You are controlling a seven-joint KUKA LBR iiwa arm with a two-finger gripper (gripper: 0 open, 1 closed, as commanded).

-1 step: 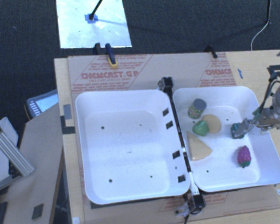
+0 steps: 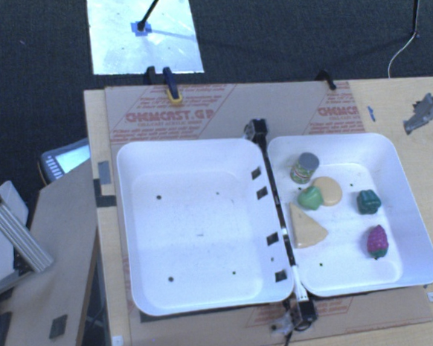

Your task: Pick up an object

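Note:
The right white bin (image 2: 404, 191) holds several small objects. A small can with a grey lid (image 2: 303, 167) stands near its back left. In front of the can lie a round beige piece (image 2: 328, 190) and a light green piece (image 2: 309, 198), touching each other. A pale yellow wedge (image 2: 307, 227) lies by the bin's left wall. A dark green piece (image 2: 368, 201) and a magenta grape-like piece (image 2: 377, 241) sit further right. My gripper (image 2: 422, 114) hangs at the far right, beyond the bin's back right corner and well away from all the objects.
The left white bin (image 2: 143, 234) sits beside the right one, with a row of black clips (image 2: 268, 217) along the shared wall. Both rest on a cardboard sheet (image 2: 189, 111). A shiny metal plate (image 2: 143, 32) lies behind the bench.

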